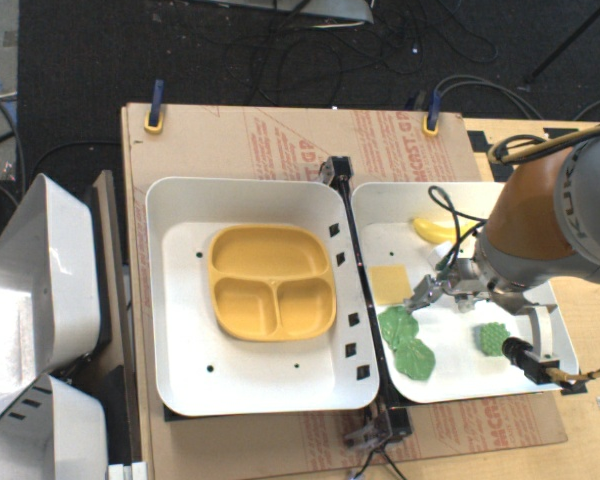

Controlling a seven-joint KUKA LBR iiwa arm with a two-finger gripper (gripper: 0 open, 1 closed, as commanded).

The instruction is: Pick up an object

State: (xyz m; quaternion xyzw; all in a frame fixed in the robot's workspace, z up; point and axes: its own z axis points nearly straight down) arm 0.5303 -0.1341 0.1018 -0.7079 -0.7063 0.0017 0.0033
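Looking down, I saw the claw (pixel 427 293) hang low in the right white bin (pixel 400 206), just above the flat green leafy piece (pixel 406 344); its grip I couldn't tell.

Yellow, green and white on the bench

A mustard-yellow divided plate (pixel 273 280) sits in a white bin (pixel 170 268); green leafy pieces (pixel 407 343), a pale yellow square (pixel 389 284) and a yellow banana (pixel 433 229) colour the other.
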